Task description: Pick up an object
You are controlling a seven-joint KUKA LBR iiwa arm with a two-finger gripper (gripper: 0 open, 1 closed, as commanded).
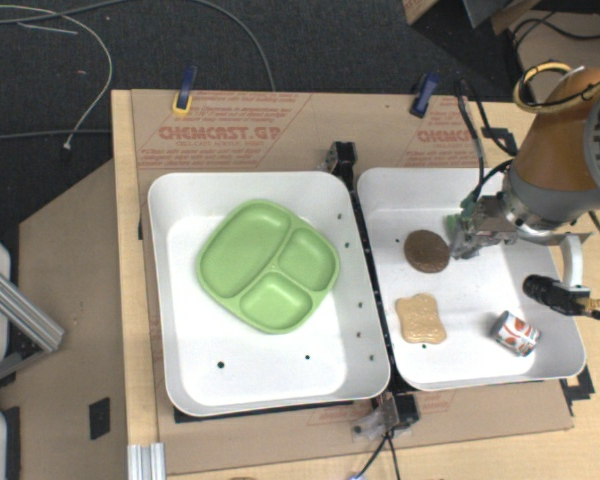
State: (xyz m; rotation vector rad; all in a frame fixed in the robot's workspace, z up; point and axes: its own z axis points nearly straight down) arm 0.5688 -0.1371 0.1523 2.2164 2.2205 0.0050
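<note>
- I am reaching in from the right with my grey arm (555,158), its orange band sitting above the wrist, and I am hanging over the right shallow white bin (480,368).
- My hand (462,233) is hovering low over that bin's upper middle, just to the right of a round brown cookie-like disc (426,251); whether it is touching the disc, I cannot tell.
- I cannot tell how my hand is set, open or closed, because the wrist is hiding that part from above; nothing is showing as gripped.
- The brown disc is lying flat on the bin floor, near the bin's left wall.
- A tan biscuit-shaped piece with wavy edges (421,319) is lying below the disc, close to it but apart.
- A small red-and-white can (516,332) is lying on its side near the bin's lower right corner, well apart from the other two.
- A pale green plastic plate with three compartments (268,265) is resting, turned at an angle, in the middle of the left shallow white bin (180,368).
- Both bins are sitting side by side on the brown cardboard-covered worktop (140,168).
</note>
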